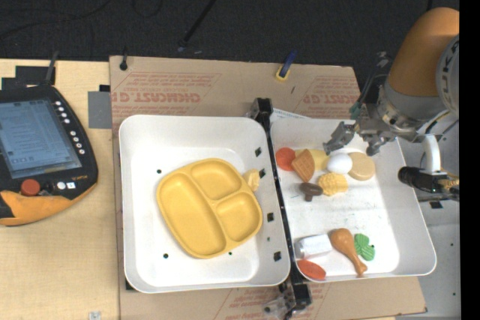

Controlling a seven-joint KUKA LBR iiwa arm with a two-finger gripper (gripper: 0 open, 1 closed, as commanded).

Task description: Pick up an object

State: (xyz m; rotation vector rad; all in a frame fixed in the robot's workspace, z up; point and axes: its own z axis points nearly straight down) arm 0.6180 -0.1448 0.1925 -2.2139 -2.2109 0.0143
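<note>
Two shallow white bins side by side on the cardboard-covered bench: left bin (142,161) holding a yellow divided plate (210,206) tilted across its middle, right bin (409,236) scattered with toy food. Above the right bin's upper right corner, the grey arm (424,64) with its orange band, reaching in from the right. At its end, the gripper (358,137), fingers spread apart, nothing between them, poised over the top cluster of food. Directly beneath and just left of the fingertips, a white egg (340,162), with a tan round biscuit (361,167) touching it on the right. Left of the egg, an orange waffle cone piece (304,164) and a red tomato (285,157) near the bin's left wall. Just below the egg, a yellow corn piece (333,183) beside a small brown item (310,192). Well apart, near the bin's front edge, a brown drumstick (346,246), a green leafy piece (364,246), a white block (313,244) and a red piece (312,270). Far left on the bench, a control pendant (41,154) with a lit screen.
</note>
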